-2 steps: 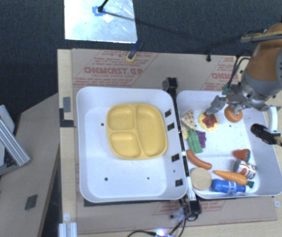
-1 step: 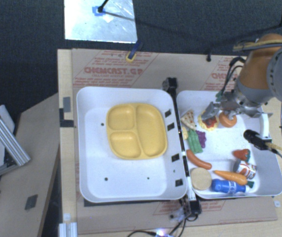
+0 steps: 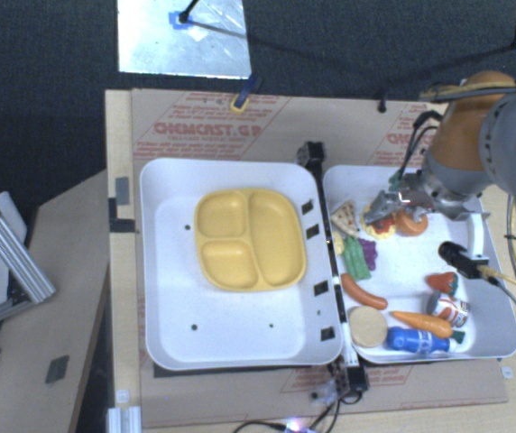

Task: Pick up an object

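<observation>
The grey two-finger gripper point(image 3: 386, 207) was seen lowered into the far part of the right-hand shallow white bin point(image 3: 502, 332), reached in from the right by the grey arm with its orange band point(image 3: 461, 138). Whether anything was clamped could not be told, since the tips were blurred against the clutter beneath. Directly under and just to the near right of the tips lay a small orange and red rounded toy piece point(image 3: 406, 224), the likeliest target; its long axis was judged to run roughly left to right, across the approach. A pale wedge-shaped toy point(image 3: 344, 216) was seen just to the left, and a green and purple bunch point(image 3: 360, 255) just nearer. Further toward the near edge, well apart from the tips, lay a reddish sausage point(image 3: 363, 291), an orange carrot point(image 3: 423, 322) and a blue bottle point(image 3: 418, 340). A yellow divided plastic plate point(image 3: 248, 239) was left in the left bin point(image 3: 163, 332).
</observation>
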{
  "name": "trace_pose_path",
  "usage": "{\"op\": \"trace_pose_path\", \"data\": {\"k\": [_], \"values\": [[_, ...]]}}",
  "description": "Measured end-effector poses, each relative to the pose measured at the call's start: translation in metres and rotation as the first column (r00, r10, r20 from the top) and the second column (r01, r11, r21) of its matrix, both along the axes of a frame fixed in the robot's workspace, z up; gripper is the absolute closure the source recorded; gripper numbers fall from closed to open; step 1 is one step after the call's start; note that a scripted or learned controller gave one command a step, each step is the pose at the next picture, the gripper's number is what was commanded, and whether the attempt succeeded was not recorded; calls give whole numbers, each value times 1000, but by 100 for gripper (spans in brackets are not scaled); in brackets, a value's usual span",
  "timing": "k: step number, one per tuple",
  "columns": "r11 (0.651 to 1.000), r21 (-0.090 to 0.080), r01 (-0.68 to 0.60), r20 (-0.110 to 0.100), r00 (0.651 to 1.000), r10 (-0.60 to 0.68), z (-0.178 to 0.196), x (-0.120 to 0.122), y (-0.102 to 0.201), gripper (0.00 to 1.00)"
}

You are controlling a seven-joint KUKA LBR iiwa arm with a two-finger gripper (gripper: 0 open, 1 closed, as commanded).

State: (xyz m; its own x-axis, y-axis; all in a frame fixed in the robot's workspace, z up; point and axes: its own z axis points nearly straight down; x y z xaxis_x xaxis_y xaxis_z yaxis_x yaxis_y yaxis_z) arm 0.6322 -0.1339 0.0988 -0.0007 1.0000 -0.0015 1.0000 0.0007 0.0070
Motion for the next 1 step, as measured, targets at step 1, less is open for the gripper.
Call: {"op": "trace_pose_path", "data": {"k": [1], "values": [[1000, 0, -1, 3, 1000, 1, 10, 1, 0, 100]]}}
